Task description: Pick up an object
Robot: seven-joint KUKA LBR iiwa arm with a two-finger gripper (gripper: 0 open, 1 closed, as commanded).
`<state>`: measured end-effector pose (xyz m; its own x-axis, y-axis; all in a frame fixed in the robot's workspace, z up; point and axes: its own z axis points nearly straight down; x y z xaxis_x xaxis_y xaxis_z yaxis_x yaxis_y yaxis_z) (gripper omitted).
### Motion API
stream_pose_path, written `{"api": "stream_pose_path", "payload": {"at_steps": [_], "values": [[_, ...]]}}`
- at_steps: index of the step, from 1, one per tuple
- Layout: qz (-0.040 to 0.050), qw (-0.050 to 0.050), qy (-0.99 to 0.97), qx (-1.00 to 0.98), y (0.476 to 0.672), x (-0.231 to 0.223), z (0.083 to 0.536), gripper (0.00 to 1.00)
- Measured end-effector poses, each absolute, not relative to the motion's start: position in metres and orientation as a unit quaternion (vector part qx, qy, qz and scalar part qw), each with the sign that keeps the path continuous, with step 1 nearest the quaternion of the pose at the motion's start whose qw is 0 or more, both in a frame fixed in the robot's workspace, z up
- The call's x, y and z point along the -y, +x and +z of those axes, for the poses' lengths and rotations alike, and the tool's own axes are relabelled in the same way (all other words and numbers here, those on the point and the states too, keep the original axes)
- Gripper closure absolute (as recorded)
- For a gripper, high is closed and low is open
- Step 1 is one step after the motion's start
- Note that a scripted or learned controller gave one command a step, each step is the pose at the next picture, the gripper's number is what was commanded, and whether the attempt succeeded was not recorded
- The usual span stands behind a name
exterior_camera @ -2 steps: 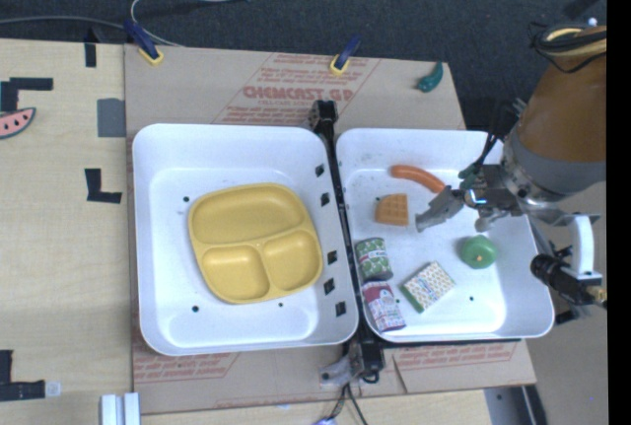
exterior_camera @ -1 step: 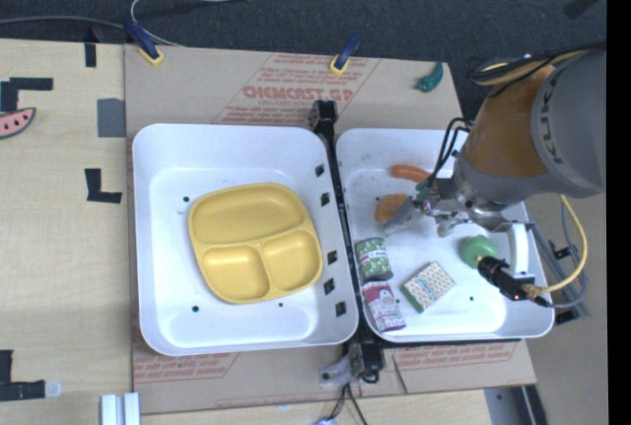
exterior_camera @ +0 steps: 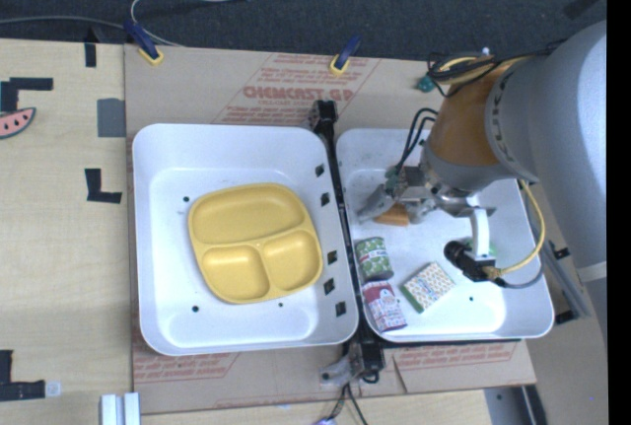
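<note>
An orange object lies in the right bin, near its left wall, and is met by the gripper; whether it is clamped cannot be told, nor whether the fingers are apart or together. It is judged small, light and possibly soft, best taken across its narrow middle. Nearer the front lie a green packet, a red packet and a patterned card. A yellow divided plate sits in the left bin.

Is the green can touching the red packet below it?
Cannot tell. In the camera view, the green can and red packet sit end to end, with no plain gap or contact.
</note>
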<state>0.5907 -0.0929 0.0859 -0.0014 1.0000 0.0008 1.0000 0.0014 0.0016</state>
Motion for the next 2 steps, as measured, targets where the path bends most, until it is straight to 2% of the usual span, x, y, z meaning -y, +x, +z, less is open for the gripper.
{"api": "stream_pose_path", "payload": {"at_steps": [1,2], "values": [[0.0002,0.001,0.707,-0.708,0.591,0.094,0.095,1.0],[0.0002,0.001,0.706,-0.708,0.561,0.052,0.259,1.0]]}}
